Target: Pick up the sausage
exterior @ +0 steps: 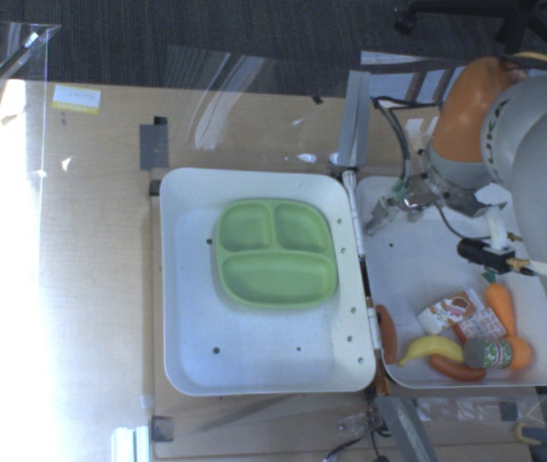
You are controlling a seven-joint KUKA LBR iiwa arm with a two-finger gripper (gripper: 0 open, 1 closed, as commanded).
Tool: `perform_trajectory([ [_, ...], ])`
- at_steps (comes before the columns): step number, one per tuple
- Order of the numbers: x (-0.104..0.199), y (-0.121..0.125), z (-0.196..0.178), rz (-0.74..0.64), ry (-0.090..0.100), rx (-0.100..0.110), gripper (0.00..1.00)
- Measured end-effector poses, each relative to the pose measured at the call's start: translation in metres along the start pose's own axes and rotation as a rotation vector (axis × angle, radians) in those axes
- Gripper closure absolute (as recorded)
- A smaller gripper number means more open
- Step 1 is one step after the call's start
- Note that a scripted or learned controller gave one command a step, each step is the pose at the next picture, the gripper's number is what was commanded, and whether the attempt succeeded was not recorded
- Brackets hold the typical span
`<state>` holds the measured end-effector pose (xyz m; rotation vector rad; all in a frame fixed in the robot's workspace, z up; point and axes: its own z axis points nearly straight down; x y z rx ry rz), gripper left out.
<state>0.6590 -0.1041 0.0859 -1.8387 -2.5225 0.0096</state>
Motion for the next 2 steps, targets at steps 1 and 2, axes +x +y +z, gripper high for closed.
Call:
perform_trajectory([
  [1,-0.001,0.004,0.0,0.015,0.005,0.012,0.0],
  [2,-0.007,0.006,-0.013,0.011,-0.019,-0.003,1.0],
])
